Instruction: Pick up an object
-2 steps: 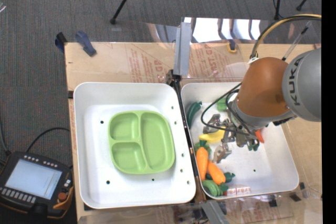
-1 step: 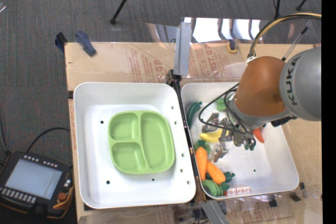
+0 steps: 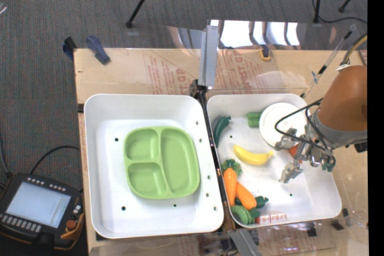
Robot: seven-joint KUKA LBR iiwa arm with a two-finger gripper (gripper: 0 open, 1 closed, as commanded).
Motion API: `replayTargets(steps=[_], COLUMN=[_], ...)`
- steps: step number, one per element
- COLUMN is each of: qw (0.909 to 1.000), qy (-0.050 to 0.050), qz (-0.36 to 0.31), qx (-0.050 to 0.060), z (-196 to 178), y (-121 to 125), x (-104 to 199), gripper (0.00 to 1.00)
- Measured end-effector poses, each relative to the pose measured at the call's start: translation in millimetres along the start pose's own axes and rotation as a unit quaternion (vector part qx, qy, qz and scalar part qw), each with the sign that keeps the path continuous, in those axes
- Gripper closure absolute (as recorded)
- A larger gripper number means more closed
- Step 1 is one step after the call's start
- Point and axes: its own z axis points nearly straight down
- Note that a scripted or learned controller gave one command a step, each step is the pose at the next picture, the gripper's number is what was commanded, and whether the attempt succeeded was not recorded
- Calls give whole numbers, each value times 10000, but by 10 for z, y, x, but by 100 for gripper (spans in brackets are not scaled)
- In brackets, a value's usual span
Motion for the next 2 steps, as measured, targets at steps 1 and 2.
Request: replayTargets(steps=[1, 2], qw=[9998, 9998], qy=[13, 4], qz=[-212, -210], qx=[-23, -18], z=[32, 26], y=[841, 1223], x=[49, -36], gripper=[0, 0])
